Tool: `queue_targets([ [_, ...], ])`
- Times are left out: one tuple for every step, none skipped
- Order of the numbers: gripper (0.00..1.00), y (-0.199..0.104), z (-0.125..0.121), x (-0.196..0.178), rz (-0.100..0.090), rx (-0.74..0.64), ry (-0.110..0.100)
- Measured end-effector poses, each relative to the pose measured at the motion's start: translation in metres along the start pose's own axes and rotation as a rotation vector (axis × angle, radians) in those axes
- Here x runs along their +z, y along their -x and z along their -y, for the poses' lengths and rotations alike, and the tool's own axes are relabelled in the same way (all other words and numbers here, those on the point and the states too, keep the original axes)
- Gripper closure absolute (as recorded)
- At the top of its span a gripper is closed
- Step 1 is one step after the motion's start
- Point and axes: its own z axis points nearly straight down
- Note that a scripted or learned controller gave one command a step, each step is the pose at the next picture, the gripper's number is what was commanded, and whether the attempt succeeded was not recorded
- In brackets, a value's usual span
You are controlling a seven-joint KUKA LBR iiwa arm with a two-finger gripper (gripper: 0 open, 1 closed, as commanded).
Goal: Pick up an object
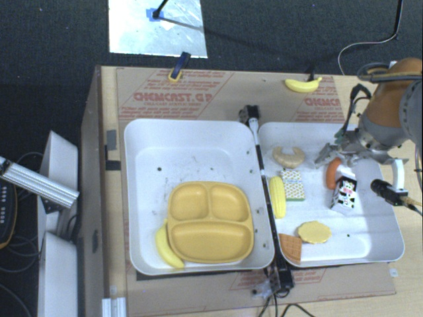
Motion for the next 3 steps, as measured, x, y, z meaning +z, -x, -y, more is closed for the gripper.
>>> queue_targets([
  [0.00,0.000,0.022,-0.001,0.001,0.000,0.001],
  [1.00,0.000,0.021,-0.012,0.001,-0.001,0.004],
  [1.00,-0.027,0.050,-0.030,0.000,0.000,0.001],
])
